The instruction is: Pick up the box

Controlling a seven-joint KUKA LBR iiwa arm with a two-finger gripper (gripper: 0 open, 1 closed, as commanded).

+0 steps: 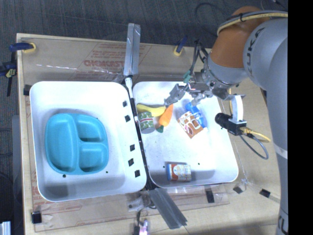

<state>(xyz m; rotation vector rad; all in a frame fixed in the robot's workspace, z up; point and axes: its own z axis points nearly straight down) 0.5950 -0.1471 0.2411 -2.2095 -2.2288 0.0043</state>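
Tool (188, 96) over upper part of right bin (222, 168), fingers spread apart and holding nothing, box (191, 122) lying just below it, carrot (166, 116) left.

2 bins (117, 185): white moulded plastic, smooth, slight sheen. Tray (77, 142): turquoise plastic, smooth, semi-matt. Box (191, 122): printed cardboard by the look of it, glossy-ish. Can (178, 171): printed label, metal-looking rim. Carrot (166, 117) and banana (150, 109): smooth plastic look, toy-like. Gripper (186, 94): bare grey metal parts, dull. Arm (264, 38): grey painted shell, satin; orange band glossy. Bench (73, 53): pale wood-like board under clear film.
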